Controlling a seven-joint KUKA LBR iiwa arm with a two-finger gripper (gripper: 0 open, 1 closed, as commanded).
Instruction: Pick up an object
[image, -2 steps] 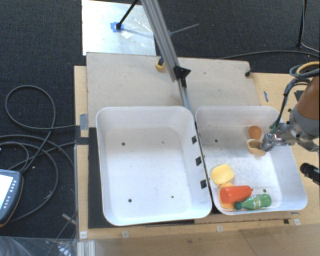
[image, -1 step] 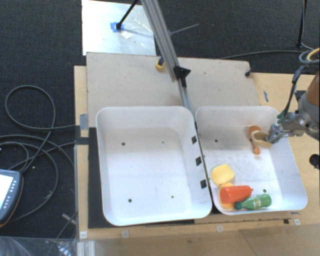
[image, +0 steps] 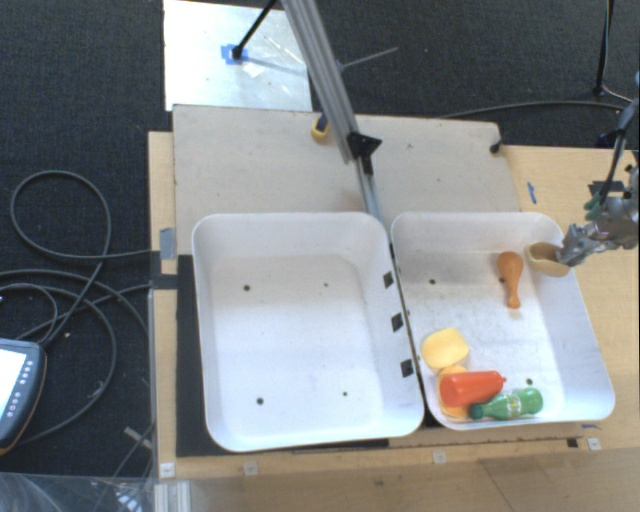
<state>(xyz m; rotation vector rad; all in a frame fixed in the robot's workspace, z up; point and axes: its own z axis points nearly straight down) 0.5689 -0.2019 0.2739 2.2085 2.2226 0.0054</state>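
The left bin (image: 290, 330) sits beside the right bin (image: 590, 350), which holds a yellow block (image: 445, 349), an orange-red bottle (image: 470, 387), a green bottle (image: 512, 404) and a tan drumstick-shaped toy (image: 511, 275). At the right rim, the gripper (image: 570, 250) grips a small tan cup (image: 545, 258).

Gripper (image: 578, 243): we note a small grey metal assembly, edges blurred.
Wrist section: we see pale grey metal with darker fittings.
Cabling: we log a thin dark line running up from it.
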